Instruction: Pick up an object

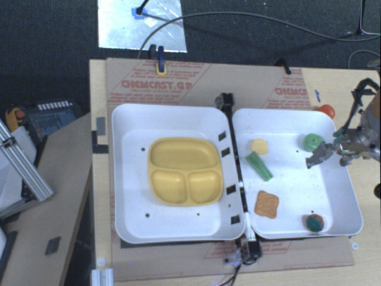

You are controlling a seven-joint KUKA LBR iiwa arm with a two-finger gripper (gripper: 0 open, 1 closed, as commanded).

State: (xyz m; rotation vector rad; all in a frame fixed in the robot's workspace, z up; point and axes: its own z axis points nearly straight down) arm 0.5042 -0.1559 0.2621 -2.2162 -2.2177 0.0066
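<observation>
Green ball (pixel 313 140) near the right bin's (pixel 351 219) far right corner sits just beside the gripper (pixel 315 157); approach seems underway. Whether it is apart or together, I cannot tell; next, descend onto it.

Right bin (pixel 345 189) has a few bits scattered around: a yellow chunk (pixel 259 146) touching a green stick (pixel 259 165) (lying slanted), a tan waffle-looking piece (pixel 266 204), a green ball (pixel 313 140), and a multicolored ball (pixel 315 222) near the front corner.

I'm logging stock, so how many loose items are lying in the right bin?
5: a yellow piece and green stick near the divider, a green round item by the gripper, an orange waffle, a multicoloured ball at the front corner.
</observation>
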